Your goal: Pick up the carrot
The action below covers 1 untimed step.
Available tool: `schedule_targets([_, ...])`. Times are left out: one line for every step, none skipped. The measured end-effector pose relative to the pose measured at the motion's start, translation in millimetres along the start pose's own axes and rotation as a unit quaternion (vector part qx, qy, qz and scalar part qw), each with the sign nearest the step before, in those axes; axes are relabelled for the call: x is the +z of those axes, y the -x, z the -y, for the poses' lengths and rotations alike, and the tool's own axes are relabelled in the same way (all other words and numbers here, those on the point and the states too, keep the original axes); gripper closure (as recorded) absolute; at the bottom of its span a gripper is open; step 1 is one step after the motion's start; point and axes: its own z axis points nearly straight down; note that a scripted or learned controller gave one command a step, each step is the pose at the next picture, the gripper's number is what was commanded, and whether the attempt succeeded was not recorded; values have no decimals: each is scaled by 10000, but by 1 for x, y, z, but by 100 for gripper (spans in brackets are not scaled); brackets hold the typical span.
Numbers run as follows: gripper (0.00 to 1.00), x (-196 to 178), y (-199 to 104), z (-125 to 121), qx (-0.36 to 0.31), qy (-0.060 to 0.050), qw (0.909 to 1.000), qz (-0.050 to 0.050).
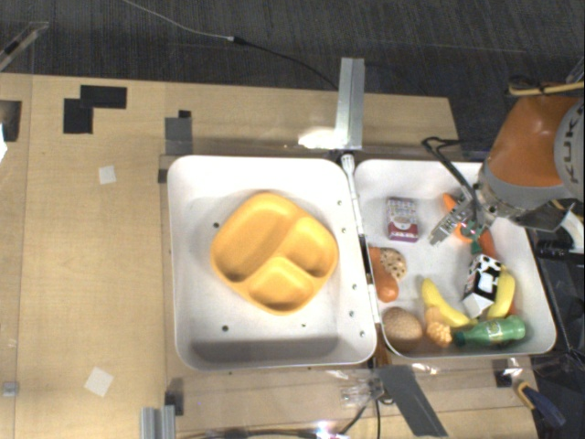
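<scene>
Orange carrot [482, 236] lies in the right bin [547, 329], near its upper right, partly hidden beneath the gripper [460, 222]. Whether the gripper grasps it, I cannot tell. Best to straddle the carrot across its width and close squarely, clear of the black-and-white box [482, 277] just below.

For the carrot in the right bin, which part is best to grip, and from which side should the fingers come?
The carrot lies slanted near the right bin's far right side, partly hidden under the gripper. Probably best: grip its orange middle from above, with the fingers across its narrow width. The cow-patterned toy sits close to its lower end, so avoid that end.
</scene>
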Motion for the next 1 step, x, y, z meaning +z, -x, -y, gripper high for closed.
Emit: schedule_targets([100, 12, -31, 0, -854, 11, 9963, -5])
